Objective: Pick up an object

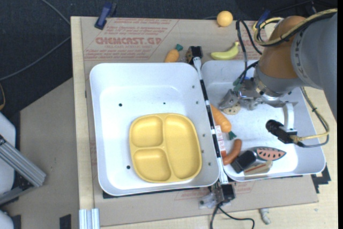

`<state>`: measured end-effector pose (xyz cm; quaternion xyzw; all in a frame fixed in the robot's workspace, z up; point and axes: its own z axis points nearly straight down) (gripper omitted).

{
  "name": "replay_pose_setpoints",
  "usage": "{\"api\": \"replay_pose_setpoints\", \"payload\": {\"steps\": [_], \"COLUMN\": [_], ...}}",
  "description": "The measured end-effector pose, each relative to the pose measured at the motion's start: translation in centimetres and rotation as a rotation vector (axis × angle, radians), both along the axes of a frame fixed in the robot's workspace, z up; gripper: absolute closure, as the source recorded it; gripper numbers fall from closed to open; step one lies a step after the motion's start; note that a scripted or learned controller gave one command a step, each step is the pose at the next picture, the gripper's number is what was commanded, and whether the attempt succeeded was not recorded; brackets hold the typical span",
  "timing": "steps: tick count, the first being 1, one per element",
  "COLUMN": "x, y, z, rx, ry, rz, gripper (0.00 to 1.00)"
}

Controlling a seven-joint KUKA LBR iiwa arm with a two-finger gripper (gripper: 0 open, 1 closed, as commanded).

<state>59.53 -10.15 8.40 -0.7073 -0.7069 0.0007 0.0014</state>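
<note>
My gripper (234, 98) hangs low over the far left part of the right bin (305, 115), at the end of the grey arm with the orange band. A pale speckled cookie-like piece (232, 110) lies just under its tip; whether they touch is unclear. An orange carrot (222, 118) lies against the bin's left wall, a little nearer the front than the gripper. Further forward are a red-orange sausage (232, 152), a black block (245, 160) and a watermelon slice (269, 154).
The left bin (107, 115) holds a yellow divided plate (163, 146). Behind the bins, on the cardboard, lie a banana (226, 52), an orange ball (225, 19), a small orange toy (172, 55) and a blue clip (104, 16).
</note>
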Motion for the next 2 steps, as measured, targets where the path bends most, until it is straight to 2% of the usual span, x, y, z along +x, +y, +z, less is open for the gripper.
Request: {"api": "replay_pose_setpoints", "payload": {"steps": [1, 2], "x": [0.06, 0.05], "y": [0.03, 0.04], "z": [1.04, 1.02], "rx": [0.000, 0.000], "ry": [-0.002, -0.002], "rz": [0.000, 0.000], "gripper": [1.00, 0.00]}}
